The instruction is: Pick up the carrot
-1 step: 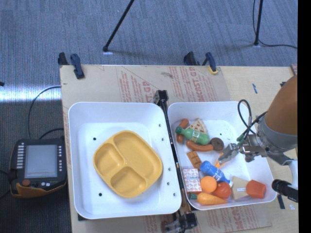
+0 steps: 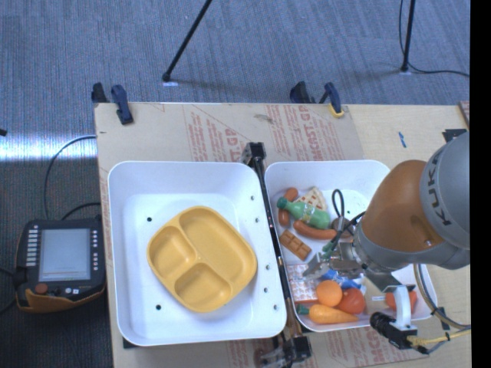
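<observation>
While the claw hovered low over the right bin, grip state unclear, the carrot lay at lower right; approach remained.

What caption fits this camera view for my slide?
Gripper hovers over toy food in the right bin, carrot below; yellow plate left.
</observation>
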Robot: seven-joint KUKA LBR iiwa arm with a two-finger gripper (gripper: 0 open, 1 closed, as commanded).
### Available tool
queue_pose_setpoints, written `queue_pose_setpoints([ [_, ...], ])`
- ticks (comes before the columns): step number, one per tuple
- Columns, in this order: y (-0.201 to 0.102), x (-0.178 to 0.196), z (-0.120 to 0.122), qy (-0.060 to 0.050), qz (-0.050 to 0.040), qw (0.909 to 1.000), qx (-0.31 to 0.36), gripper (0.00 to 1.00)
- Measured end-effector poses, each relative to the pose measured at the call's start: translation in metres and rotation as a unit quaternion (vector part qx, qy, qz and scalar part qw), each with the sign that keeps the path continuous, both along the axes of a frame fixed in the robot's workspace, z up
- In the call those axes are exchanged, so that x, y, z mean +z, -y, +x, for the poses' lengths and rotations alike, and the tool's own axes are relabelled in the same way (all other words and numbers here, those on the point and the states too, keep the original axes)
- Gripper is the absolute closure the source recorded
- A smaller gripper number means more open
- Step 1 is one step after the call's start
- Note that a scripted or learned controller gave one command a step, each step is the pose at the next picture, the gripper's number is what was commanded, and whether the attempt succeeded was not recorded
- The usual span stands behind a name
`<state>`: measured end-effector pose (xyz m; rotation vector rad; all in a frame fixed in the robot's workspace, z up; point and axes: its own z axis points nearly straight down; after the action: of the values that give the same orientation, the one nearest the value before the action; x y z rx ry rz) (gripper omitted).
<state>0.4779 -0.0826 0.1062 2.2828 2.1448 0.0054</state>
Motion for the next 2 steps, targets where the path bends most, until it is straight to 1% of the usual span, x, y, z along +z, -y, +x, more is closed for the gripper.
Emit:
queue_pose_setpoints([
  [1, 0.0217, -0.0133, 0.0036, 0.005, -0.0006, 0.9936, 0.113, 0.00],
  [2, 0.0214, -0.0065, 0.0007, 0.000, 0.0011, 0.9938, 0.111, 1.00],
])
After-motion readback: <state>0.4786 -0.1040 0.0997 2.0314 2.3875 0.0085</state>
